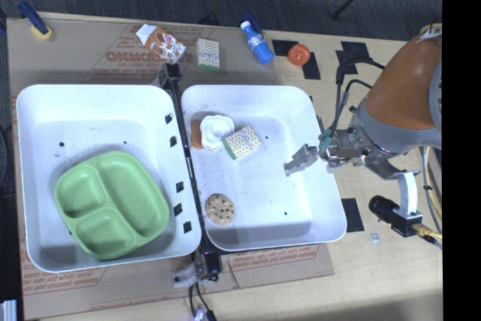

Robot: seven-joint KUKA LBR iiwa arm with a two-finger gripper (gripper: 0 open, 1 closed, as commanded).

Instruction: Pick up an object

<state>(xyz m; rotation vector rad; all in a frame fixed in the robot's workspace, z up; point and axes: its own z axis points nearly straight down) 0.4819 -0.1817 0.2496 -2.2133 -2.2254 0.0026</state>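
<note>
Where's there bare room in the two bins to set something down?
Left bin: the upper half, above the green plate, is bare. Right bin: free floor between the cookie and the claw, and along the top wall. Crowded at its upper left, where the white cup and small box touch.

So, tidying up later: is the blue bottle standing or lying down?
Lying down. The blue bottle rests on its side on the cardboard behind the right bin, white cap pointing away.
</note>
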